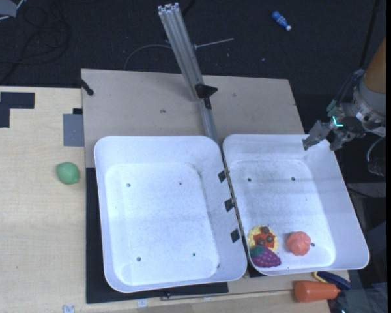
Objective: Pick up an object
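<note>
Two toys lie in the right bin point(326, 175) near its front edge: an orange-pink round toy point(299, 243) and a yellow toy with purple grapes point(264, 246) to its left. My gripper point(323, 137) hovers over the bin's far right corner, well away from both toys. Its two dark fingers stand spread apart with nothing between them.
The left bin point(156, 214) sits beside the right one. A green ball point(68, 173) rests on the wooden bench at the left. An orange object point(316, 291) lies outside the right bin's front edge. A metal rail point(189, 67) slants up behind the bins.
</note>
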Robot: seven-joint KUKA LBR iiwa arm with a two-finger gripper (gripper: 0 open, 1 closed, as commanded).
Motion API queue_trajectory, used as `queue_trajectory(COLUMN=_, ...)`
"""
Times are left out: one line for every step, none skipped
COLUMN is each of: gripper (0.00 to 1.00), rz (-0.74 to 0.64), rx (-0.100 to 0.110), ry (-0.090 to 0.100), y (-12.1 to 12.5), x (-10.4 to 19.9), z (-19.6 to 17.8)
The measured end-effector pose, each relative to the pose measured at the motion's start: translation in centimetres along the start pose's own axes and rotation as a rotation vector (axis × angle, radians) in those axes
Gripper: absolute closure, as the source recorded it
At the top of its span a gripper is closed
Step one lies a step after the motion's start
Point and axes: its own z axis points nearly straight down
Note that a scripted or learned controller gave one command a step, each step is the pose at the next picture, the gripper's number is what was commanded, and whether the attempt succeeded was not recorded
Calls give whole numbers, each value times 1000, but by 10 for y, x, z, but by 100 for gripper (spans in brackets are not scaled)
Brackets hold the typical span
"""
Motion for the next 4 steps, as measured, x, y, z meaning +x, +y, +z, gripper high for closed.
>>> queue_trajectory(gripper=0, rz=0, rx=0, ry=0, y=0, x=0, z=0)
queue_trajectory(gripper=0, rz=-1, rx=3, ry=1, y=-1, x=1, z=42)
queue_trajectory(gripper=0, rz=0, rx=5, ry=1, y=6, x=-3, z=93)
queue_trajectory(gripper=0, rz=-1, rx=4, ry=1, y=5, x=-2, z=146)
